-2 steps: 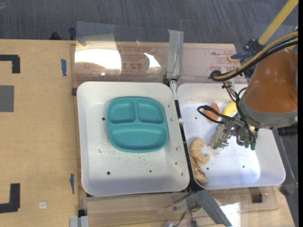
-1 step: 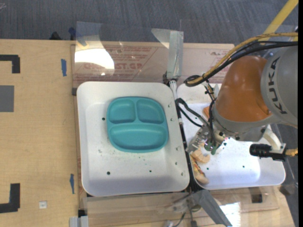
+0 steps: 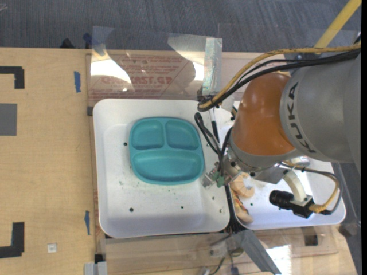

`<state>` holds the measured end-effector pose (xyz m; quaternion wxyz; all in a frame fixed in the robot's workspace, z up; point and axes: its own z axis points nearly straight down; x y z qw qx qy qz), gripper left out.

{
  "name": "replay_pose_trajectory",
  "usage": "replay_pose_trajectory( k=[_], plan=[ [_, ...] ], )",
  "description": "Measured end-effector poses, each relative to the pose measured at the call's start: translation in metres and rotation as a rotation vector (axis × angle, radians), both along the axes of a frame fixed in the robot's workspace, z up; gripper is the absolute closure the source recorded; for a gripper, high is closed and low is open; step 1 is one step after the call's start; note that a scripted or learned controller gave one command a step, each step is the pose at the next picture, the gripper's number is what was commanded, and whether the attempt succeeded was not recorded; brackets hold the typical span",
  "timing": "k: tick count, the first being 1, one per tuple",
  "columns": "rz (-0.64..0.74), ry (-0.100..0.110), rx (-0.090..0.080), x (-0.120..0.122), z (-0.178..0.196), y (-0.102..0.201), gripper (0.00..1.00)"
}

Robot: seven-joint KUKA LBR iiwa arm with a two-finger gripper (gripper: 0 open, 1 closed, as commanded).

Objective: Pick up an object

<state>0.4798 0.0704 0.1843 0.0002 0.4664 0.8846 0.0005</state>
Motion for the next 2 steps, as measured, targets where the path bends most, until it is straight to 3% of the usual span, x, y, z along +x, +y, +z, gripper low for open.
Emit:
replay_pose_trajectory(
  k=[1, 2],
  plan=[
    [-0.320, 0.001, -0.001, 0.0043, -0.0144, 0.0315, 1.00],
    [-0.579, 0.000, -0.001, -0.0004, -0.0049, 0.0331, 1.00]
  ],
)
